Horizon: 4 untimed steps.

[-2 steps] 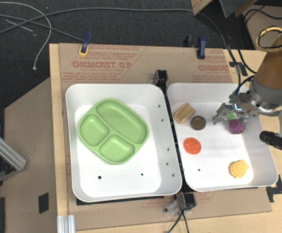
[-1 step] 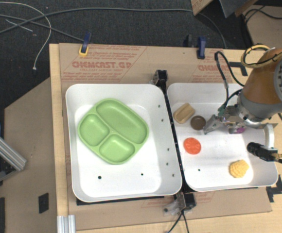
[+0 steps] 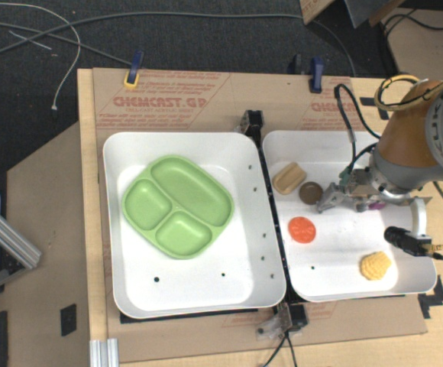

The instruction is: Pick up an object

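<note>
In the right bin (image 3: 336, 145) lie a tan block (image 3: 289, 178), a small brown round piece (image 3: 310, 193), a red-orange disc (image 3: 303, 230) and a yellow lumpy piece (image 3: 375, 265). My gripper (image 3: 331, 200) hangs low over the middle of this bin, reaching in from the right, its tip just right of the brown round piece and above the red-orange disc. I see nothing held in it. The orange-banded wrist (image 3: 405, 140) rises behind it.
The left bin (image 3: 130, 274) holds a green divided plate (image 3: 177, 205). A black divider with a clamp (image 3: 253, 121) runs between the bins. Cables (image 3: 351, 121) loop near the arm, and blue clips (image 3: 135, 66) sit on the cardboard at the back.
</note>
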Motion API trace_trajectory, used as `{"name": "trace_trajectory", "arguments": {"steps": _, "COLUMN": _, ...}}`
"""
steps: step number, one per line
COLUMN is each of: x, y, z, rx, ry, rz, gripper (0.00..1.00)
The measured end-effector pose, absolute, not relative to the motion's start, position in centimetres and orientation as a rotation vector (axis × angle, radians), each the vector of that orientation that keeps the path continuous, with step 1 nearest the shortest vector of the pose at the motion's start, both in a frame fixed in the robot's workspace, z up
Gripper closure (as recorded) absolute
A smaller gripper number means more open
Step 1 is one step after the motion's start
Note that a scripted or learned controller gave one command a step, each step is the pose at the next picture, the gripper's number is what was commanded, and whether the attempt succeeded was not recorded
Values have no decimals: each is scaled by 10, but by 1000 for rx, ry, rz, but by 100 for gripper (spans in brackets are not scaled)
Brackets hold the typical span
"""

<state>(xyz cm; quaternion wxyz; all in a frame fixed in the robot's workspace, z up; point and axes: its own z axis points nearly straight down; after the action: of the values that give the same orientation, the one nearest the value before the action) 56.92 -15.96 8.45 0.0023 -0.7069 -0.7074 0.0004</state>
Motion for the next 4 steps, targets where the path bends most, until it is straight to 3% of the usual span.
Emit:
{"name": "trace_trajectory", "arguments": {"steps": 1, "x": 570, "y": -160, "z": 96, "rx": -2219, "ry": -2220, "rz": -2, "gripper": 100}}
{"name": "trace_trajectory", "arguments": {"steps": 4, "x": 576, "y": -169, "z": 266, "rx": -2224, "ry": -2227, "rz": -5, "gripper": 100}}
